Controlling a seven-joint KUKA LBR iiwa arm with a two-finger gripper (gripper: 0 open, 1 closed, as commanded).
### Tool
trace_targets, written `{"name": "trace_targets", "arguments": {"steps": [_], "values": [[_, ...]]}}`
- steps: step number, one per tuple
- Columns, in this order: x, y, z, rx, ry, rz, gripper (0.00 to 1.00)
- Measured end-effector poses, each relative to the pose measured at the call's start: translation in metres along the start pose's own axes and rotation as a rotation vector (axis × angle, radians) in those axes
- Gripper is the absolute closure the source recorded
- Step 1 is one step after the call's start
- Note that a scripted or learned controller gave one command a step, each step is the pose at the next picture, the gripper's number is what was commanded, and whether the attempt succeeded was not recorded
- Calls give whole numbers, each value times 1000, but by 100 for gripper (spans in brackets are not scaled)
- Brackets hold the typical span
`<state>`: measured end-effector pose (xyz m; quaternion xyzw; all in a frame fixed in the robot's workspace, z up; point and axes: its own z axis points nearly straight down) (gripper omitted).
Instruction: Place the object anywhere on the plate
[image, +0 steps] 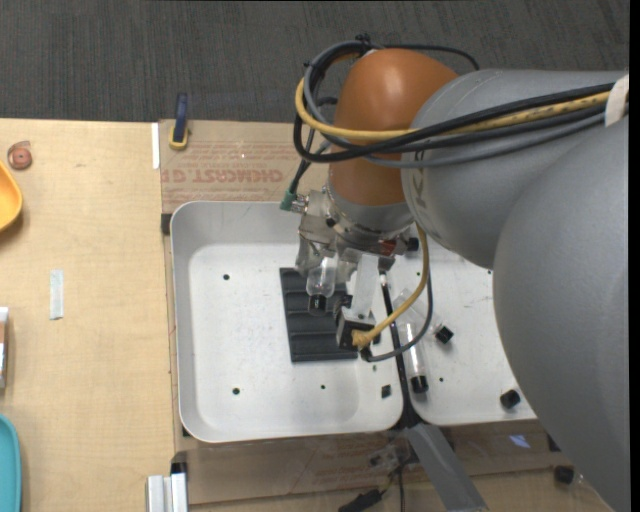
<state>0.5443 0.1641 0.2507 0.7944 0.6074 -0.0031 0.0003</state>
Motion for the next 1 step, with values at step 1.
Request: {"name": "trace_targets", "arguments": {"steps": [1], "values": [[9, 93, 88, -1, 1, -177, 100]]}}
